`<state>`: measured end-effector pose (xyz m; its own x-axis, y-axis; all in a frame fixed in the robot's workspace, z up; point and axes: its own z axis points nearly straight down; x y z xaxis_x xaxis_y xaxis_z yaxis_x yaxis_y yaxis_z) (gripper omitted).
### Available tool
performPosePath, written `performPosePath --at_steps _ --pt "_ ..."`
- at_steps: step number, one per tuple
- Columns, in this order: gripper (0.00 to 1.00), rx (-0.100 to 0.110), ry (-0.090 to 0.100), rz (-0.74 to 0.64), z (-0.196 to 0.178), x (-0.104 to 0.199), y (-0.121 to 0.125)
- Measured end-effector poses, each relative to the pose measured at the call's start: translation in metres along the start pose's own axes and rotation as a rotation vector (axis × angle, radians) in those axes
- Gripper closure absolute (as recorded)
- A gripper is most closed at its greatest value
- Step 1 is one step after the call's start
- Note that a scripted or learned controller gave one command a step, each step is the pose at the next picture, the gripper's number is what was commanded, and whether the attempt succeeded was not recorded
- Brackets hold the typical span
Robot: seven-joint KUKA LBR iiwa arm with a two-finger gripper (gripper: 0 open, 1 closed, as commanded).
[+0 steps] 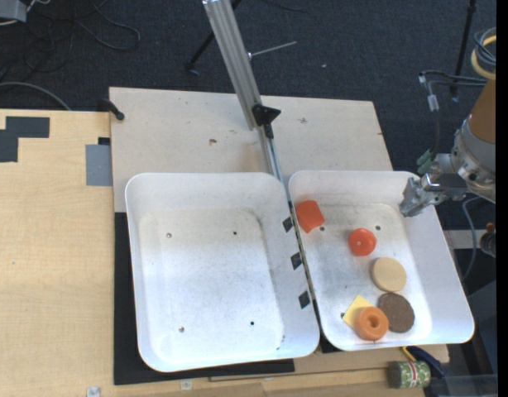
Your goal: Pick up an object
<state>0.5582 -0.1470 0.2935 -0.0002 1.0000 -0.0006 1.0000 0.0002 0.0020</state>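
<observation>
Nearest me, at the front edge of the tabletop [196,139], lies a small green can [412,375], outside the bins. In the right bin [452,304] an orange ring [371,323] sits on a yellow block [356,308], touching a brown disc [396,311]; a tan disc [389,275], a red knob [362,241] and an orange cube [309,215] lie apart. My end effector [415,195] hovers at the bin's far right rim; I can't tell its state. I'd worry about clipping that rim, or grabbing into the crowded cluster and slipping off.
</observation>
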Motion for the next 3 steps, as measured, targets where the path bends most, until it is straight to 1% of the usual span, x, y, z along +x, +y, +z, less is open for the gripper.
performPosePath --at_steps 1,2,3 --pt "1.00 0.006 0.003 -0.003 0.007 0.049 -0.006" --pt "1.00 0.007 0.003 -0.004 0.024 0.103 -0.010" --pt "1.00 0.005 0.002 -0.004 0.028 0.149 0.002"
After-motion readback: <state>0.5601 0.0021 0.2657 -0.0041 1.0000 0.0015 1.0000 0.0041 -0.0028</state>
